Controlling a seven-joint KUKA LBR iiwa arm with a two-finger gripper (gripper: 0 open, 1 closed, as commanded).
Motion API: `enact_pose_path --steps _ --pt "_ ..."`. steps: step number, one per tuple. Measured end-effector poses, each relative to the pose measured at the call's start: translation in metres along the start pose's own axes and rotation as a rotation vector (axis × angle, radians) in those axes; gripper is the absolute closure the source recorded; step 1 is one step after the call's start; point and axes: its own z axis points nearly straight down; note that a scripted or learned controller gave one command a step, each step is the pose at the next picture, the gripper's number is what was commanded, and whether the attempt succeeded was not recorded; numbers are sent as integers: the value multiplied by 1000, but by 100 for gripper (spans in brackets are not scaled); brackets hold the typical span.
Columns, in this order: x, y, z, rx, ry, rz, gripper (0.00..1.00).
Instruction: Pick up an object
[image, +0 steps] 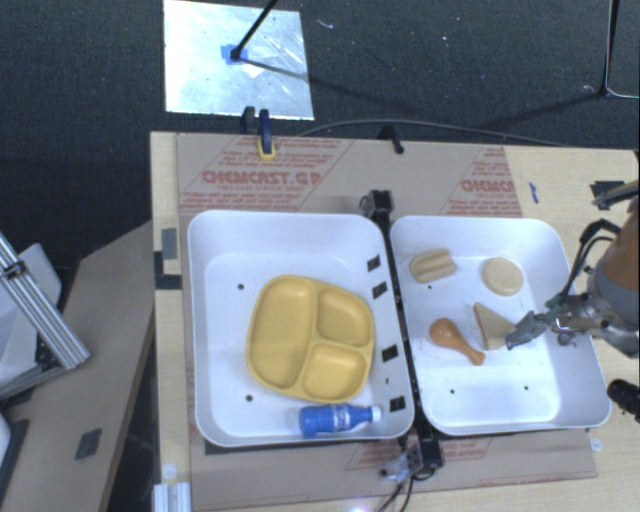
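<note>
Two shallow white bins (300, 235) are sitting side by side on a tan bench (420, 175) over dark floor. My small grey pincer (522, 332) is hovering just beside the tan wedge-shaped toy (490, 322) in the right bin; whether it is apart or together, I cannot tell. My arm is being cut off at the edge.

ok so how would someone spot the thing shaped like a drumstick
Look in the right bin, the one the arm reaches into. Near its middle lies the drumstick, just left of a tan wedge. It alone is orange-brown, with a round head tapering to a thin handle.
</note>
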Motion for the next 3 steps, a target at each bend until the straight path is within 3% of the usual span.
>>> enact_pose_path --steps 1,2,3 --pt "8 7 53 0 1 -1 0" --pt "7 8 39 -6 -2 0 100" --pt "12 8 -23 -10 -3 -4 100"
